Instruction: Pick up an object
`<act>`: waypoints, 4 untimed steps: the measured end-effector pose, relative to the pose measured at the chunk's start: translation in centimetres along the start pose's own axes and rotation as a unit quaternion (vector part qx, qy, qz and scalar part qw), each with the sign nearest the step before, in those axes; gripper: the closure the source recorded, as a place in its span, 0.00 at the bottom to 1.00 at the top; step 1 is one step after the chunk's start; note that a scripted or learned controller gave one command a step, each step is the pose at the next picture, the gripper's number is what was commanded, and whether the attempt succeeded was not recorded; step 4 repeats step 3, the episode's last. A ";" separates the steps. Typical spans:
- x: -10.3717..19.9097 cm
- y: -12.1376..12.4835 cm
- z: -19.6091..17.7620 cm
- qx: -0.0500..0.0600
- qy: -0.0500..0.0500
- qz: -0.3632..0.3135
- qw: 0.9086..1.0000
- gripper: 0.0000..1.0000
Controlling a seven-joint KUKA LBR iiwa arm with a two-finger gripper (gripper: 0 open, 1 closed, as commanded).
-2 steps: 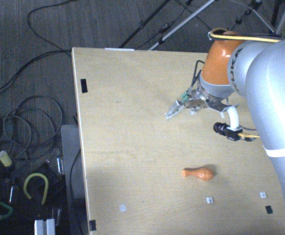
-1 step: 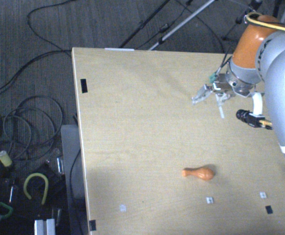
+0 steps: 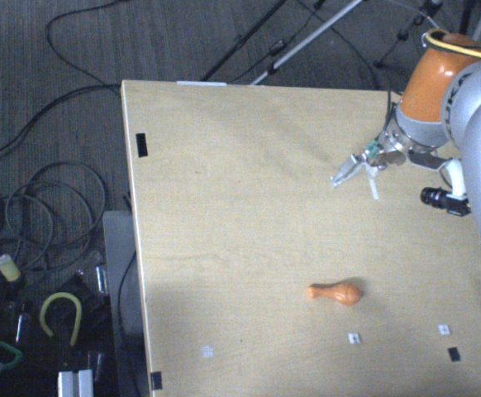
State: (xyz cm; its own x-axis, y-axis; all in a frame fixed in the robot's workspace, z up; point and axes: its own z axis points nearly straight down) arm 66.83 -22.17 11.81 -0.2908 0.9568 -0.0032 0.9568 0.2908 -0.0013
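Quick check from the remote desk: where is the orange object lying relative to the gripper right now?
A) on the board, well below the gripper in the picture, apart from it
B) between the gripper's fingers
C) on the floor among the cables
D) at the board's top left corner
A: the orange object lies on the tan board, apart from the gripper, whose spread fingers hold nothing.

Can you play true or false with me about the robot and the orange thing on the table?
1. The orange object lies on the wooden board. True.
2. The gripper is holding the orange object. False: the gripper is up near the board's right side, apart from it, with nothing between its fingers.
3. The gripper's fingers are spread open. True.
4. The orange object sits at the board's top left corner. False: it lies low on the board, toward the right.
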 end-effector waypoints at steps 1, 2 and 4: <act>-0.1 0.1 3.4 -0.001 0.000 -0.202 0.979 0.00; 0.0 0.2 2.3 -0.003 -0.001 -0.202 0.979 1.00; 4.5 1.1 -5.9 -0.003 0.001 -0.175 0.985 1.00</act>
